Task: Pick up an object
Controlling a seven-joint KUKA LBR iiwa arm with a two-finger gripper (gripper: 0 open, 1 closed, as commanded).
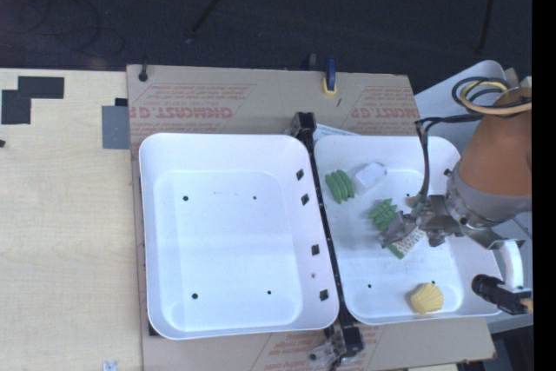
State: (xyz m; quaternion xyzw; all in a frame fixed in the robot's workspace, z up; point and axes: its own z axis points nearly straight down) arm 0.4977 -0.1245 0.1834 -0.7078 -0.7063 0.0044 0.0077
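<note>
Two shallow white plastic bins are seen side by side on the bench; the left bin (pixel 174 187) shows only bare floor. In the right bin (pixel 356 291) the grey arm's two-finger gripper (pixel 401 232) is lowered onto a small green leafy object (pixel 382 211) — whether the fingers are apart or together cannot be told. A ribbed green piece (pixel 340 185) and a pale whitish block (pixel 370 175) lie near the far wall, a yellow ridged shell-shaped object (pixel 426 299) near the front.
</note>
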